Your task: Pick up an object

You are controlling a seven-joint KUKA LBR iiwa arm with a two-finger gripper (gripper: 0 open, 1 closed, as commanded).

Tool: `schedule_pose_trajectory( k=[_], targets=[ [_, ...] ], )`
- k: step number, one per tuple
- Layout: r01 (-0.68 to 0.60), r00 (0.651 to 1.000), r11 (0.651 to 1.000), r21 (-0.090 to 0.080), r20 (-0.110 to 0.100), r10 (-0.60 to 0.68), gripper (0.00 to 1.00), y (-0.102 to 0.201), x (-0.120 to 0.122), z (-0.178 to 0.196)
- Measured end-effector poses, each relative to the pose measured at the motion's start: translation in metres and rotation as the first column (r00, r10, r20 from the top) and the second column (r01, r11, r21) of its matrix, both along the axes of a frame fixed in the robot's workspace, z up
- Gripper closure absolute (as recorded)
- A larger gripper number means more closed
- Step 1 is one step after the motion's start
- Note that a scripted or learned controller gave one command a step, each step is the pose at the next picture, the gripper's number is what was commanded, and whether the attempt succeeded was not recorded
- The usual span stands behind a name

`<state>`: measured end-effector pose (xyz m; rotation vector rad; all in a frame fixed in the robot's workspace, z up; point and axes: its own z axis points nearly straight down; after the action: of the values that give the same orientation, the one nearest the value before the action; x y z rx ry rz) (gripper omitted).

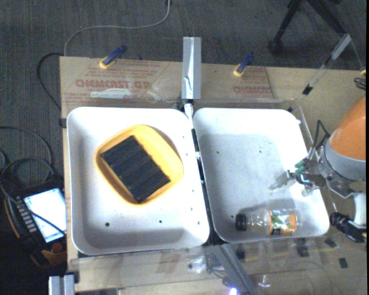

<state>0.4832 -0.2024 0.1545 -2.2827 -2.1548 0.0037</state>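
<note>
A small plastic bottle with a dark cap and an orange label lies on its side near the front edge of the right bin. A yellow dish holding a black ridged block sits in the left bin. My gripper hangs over the right side of the right bin, a little behind and to the right of the bottle. It is open, with nothing between its fingers.
The bins meet at a central rim. A cardboard sheet with two clamps and an upright metal post lies behind them. A tablet and cables lie on the floor at the left.
</note>
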Motion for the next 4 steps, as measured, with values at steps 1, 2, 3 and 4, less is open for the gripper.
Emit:
schedule_pose_trajectory(
  k=[1, 2, 3, 4],
  targets=[
    [-0.099, 0.995, 0.995, 0.002, 0.001, 0.099, 0.00, 0.109, 0.000, -0.056],
    [-0.196, 0.981, 0.981, -0.003, 0.002, 0.196, 0.00, 0.015, 0.044, -0.031],
    [-0.216, 0.976, 0.976, 0.001, 0.008, 0.216, 0.00, -0.011, 0.012, -0.059],
    [-0.217, 0.976, 0.976, 0.001, 0.010, 0.217, 1.00, -0.010, 0.013, -0.050]
  ],
)
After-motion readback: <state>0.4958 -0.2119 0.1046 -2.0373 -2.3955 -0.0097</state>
